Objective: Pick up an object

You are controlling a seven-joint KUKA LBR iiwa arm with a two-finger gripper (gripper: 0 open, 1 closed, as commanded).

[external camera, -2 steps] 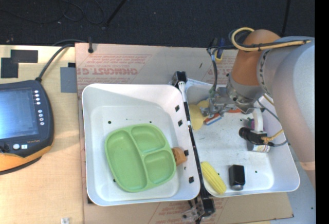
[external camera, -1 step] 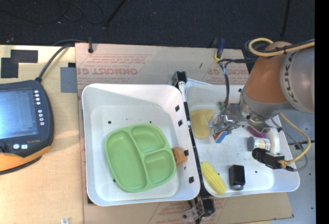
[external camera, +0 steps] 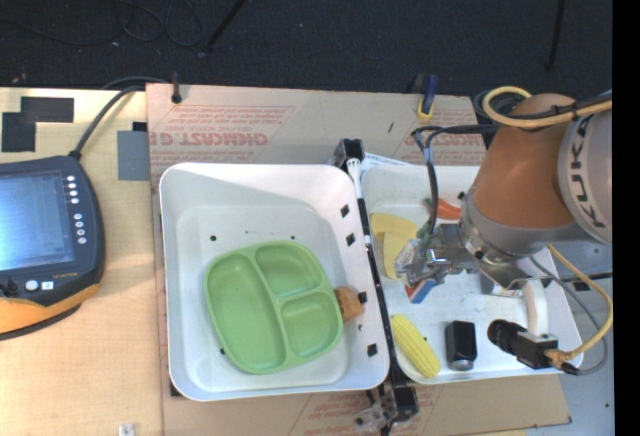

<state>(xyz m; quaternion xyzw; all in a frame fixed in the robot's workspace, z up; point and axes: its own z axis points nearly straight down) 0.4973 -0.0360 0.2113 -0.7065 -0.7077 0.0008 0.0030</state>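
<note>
Approach step in hand: metal two-finger gripper (external camera: 422, 269) low in right white plastic bin (external camera: 500, 364), centre-right of frame, above flat yellow piece (external camera: 392, 234) and blue item (external camera: 420, 291); jaw state impossible to tell; next, closure on one object, then lift.

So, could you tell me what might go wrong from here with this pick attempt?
The gripper sits low in the right bin among crowded items, a yellow piece and a blue object, so it may catch two things or none. The corn cob and black block lie nearby and could get knocked as the arm lifts.
</note>
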